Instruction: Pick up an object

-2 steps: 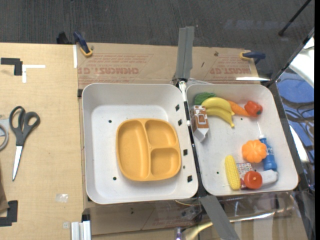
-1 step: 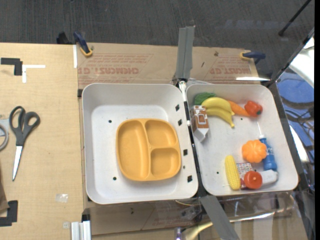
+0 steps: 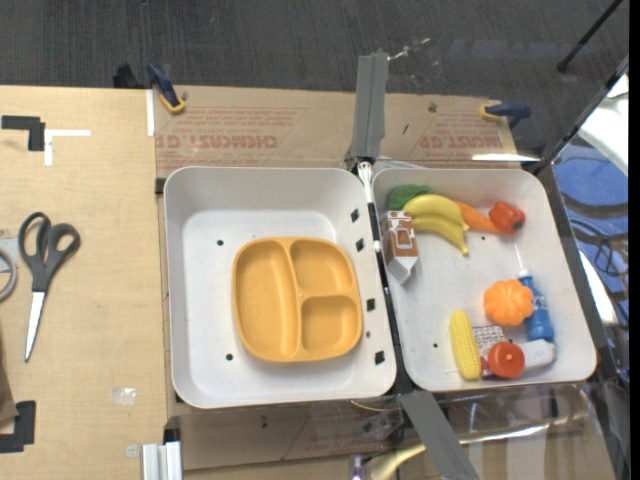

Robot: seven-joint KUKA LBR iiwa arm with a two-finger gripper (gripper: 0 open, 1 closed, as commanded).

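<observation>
The right bin (image 3: 440, 313) holds several toy foods. A yellow banana (image 3: 440, 215) lies at the back beside a green item (image 3: 404, 196), with an orange carrot (image 3: 478, 219) and a red pepper (image 3: 508, 216) to its right. A small brown-and-white carton (image 3: 401, 245) leans against the left wall. Toward the front sit an orange fruit (image 3: 508, 302), a blue-and-white bottle (image 3: 537, 316), a corn cob (image 3: 464, 345) and a red tomato (image 3: 507, 359) next to a small labelled pack (image 3: 487, 335). The left bin (image 3: 200, 268) holds a yellow divided plate (image 3: 297, 298).
Scissors (image 3: 42, 258) lie on the wooden bench left of the bins. Blue clamps (image 3: 165, 86) (image 3: 508, 113) hold cardboard (image 3: 250, 128) behind the bins. A grey strip (image 3: 369, 108) runs back from the seam between the bins.
</observation>
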